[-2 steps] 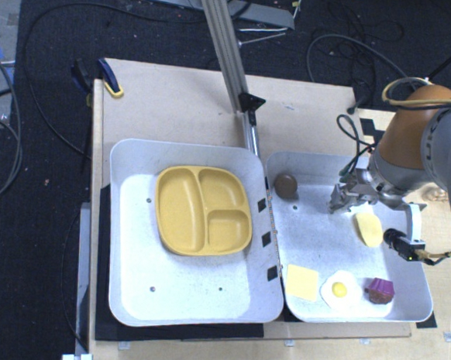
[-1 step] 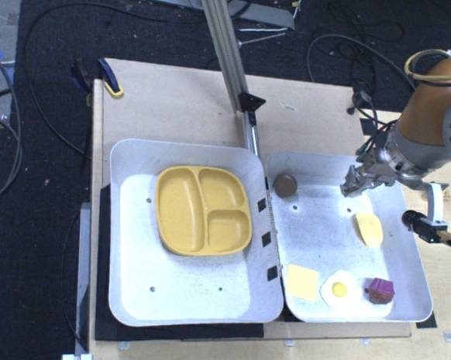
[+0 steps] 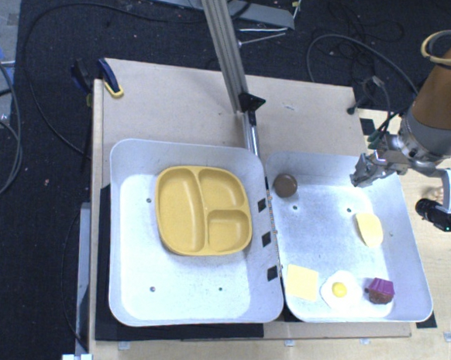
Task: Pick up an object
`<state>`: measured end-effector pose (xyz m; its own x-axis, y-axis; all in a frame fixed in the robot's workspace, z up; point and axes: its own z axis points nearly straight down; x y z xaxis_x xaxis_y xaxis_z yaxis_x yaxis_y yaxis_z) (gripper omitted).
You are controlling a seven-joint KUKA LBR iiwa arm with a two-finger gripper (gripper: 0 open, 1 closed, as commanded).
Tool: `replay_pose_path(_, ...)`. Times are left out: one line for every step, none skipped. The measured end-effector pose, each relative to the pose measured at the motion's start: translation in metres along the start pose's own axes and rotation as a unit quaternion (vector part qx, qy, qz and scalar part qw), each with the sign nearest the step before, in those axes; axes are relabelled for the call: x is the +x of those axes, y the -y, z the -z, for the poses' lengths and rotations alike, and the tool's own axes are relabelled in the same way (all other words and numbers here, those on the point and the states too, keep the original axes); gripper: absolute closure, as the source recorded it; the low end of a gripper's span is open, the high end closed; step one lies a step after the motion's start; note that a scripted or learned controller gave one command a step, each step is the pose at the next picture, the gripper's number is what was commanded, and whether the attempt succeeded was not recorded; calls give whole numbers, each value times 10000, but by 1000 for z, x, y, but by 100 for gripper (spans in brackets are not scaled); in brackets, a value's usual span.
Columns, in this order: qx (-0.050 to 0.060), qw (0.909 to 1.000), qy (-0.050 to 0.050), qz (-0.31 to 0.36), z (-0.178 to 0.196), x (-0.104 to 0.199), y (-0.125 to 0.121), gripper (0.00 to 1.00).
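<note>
Gripper (image 3: 363,176) hovers over the far right corner of the right bin (image 3: 408,228); whether it is parted or closed cannot be told. Nothing seen held. Right bin contents: brown round object (image 3: 285,185) near the far left corner, yellow wedge (image 3: 369,229) just below the gripper, yellow square slice (image 3: 304,282), toy fried egg (image 3: 339,291) and purple piece (image 3: 380,290) along the near edge. Left bin (image 3: 125,276) holds a yellow divided plate (image 3: 204,211). A metal pole (image 3: 230,47) crosses the bench's far side.
</note>
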<state>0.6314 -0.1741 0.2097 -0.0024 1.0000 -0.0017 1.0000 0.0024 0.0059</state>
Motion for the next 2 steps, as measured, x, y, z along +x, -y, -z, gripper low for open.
replay_pose_path(30, 10000, -17, 25, 8, 57, 7, 100)
replay_pose_path(38, 10000, -18, 24, 0, 106, 22, 100)
